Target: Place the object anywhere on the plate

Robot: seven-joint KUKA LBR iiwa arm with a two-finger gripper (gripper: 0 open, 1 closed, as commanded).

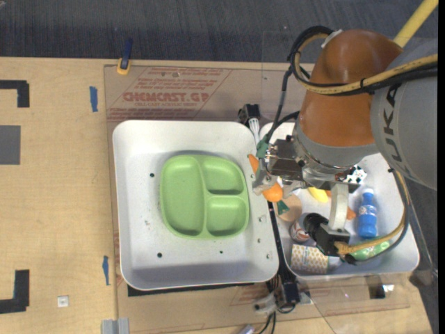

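Note:
A light green divided plate lies in the middle of the left white bin. My gripper hangs over the rim between the two bins, just right of the plate's right edge. The wrist's grey and orange bulk hides most of it. A small orange object with a bit of green on it sits right under the gripper at the left edge of the right bin. I cannot tell whether the gripper has hold of it.
The right bin holds a blue bottle, a yellow piece, a patterned cup, a green item and a black-and-white die. Cables loop around the wrist.

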